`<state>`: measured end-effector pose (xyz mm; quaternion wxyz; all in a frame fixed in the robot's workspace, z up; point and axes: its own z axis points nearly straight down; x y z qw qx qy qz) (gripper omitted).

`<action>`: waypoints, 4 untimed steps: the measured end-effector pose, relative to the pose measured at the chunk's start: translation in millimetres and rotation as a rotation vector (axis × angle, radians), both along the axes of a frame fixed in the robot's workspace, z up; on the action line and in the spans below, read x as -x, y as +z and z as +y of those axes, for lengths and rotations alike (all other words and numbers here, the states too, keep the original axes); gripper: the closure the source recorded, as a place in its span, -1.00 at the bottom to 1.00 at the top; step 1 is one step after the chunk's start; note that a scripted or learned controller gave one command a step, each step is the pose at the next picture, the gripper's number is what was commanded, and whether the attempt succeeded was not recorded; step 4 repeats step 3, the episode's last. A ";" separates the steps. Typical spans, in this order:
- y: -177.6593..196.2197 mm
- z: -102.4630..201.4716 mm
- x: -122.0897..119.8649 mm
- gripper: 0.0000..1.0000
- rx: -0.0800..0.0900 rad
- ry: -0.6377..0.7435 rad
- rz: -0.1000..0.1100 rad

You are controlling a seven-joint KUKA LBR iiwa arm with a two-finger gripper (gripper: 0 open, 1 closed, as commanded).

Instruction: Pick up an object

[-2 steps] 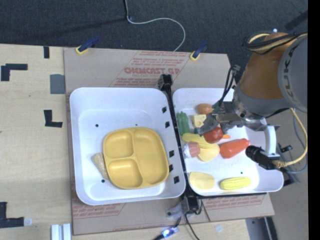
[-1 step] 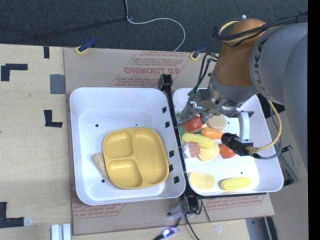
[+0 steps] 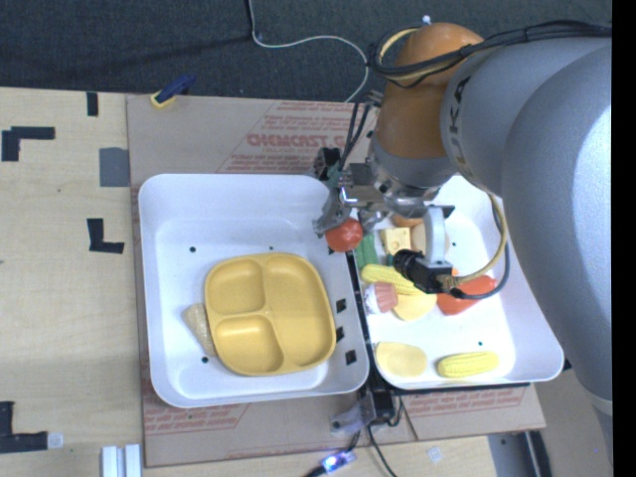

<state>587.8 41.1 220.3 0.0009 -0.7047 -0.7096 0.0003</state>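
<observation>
A small red-orange object (image 3: 345,235), round and smooth like a toy tomato, sits right at the wall between the two bins, directly under the metal parts of the end effector (image 3: 343,215). The metal touches or almost touches it, but whether the end effector is gripping the object, or how wide it is open, I cannot tell from this slanted view.

The grey arm (image 3: 537,157) with its glossy orange band (image 3: 417,87) covers much of the right bin (image 3: 527,351). In this bin lie several plastic-looking toy foods: a ridged yellow corn cob (image 3: 467,365) near the front wall, a flat pale yellow oval piece (image 3: 400,358) beside it, a red-orange piece (image 3: 467,296) and other yellow pieces near a black part of the tool.

The left bin (image 3: 169,217), white and shallow with rounded corners, holds a yellow divided plate (image 3: 268,313) with three compartments. A pale beige thing (image 3: 197,324) shows at the plate's left edge.

Both bins rest on brown cardboard (image 3: 229,132) on the counter.
</observation>
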 end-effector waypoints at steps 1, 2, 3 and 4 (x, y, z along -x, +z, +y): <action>2.5 34.2 -27.3 1.00 0.000 -0.002 -0.002; 14.1 50.4 -46.4 1.00 0.000 -0.003 -0.002; -5.6 49.2 -40.0 1.00 0.003 -0.006 0.002; -5.6 49.2 -40.0 1.00 0.003 -0.006 0.002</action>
